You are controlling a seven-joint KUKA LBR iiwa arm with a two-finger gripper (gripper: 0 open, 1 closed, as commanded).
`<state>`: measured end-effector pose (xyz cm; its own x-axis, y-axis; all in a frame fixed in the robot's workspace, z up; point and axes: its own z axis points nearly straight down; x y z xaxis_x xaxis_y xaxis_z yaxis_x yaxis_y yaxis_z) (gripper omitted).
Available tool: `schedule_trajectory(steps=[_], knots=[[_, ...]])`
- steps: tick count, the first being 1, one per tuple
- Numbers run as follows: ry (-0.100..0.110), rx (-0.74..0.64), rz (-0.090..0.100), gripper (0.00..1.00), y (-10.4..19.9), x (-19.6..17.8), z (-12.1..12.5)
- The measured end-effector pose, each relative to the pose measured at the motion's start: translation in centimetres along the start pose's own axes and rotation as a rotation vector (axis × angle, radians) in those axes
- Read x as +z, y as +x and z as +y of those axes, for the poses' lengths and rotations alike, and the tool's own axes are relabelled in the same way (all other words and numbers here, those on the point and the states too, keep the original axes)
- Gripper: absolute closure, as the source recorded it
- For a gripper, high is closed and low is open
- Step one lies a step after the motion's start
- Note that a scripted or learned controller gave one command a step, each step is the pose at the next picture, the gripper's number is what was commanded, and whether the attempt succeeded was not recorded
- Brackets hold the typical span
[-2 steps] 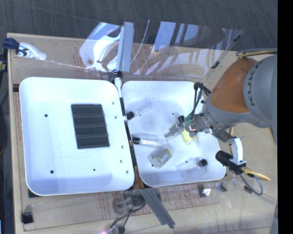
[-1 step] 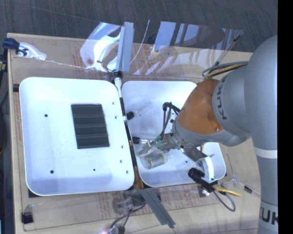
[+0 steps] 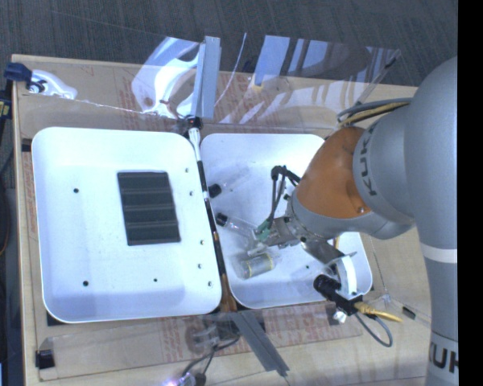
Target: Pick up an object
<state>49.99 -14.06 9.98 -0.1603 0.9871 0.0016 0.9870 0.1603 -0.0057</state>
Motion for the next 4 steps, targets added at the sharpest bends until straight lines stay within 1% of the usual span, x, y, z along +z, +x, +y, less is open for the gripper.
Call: schedule_trajectory(steps=[1, 2, 3, 4], knots=[[0.000, 0.000, 0.000, 0.00, 0.0, 0.0, 0.0], [-0.004, 0.136, -0.002, 0.00, -7.9, -2.1, 5.1], [-0.005, -0.048, -0.002, 0.00, -7.5, -10.5, 3.3], [0.000, -0.107, 0.000, 0.00, -0.9, -5.1, 0.2]])
